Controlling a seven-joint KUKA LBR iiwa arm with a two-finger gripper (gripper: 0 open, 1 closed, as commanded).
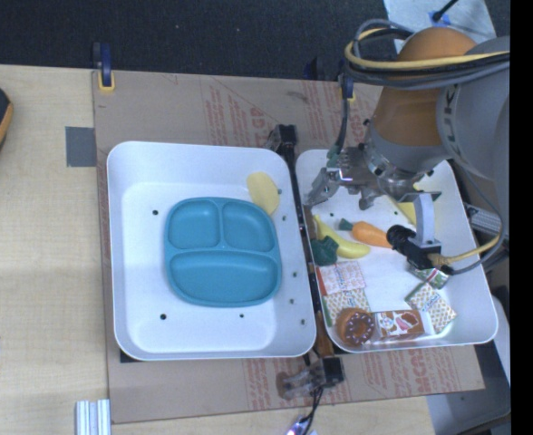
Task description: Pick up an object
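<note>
The hand point(353, 184) hangs low over the far end of the right bin point(473, 320); I cannot tell its state. Just beside it a toy carrot point(370, 234) lies flat, its long axis crosswise, orange tip pointing right, untouched.

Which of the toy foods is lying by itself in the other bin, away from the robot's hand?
The pale yellow piece. It lies in the left bin beside the blue plate. The carrot and the rest lie in the right bin, under the hand.
</note>
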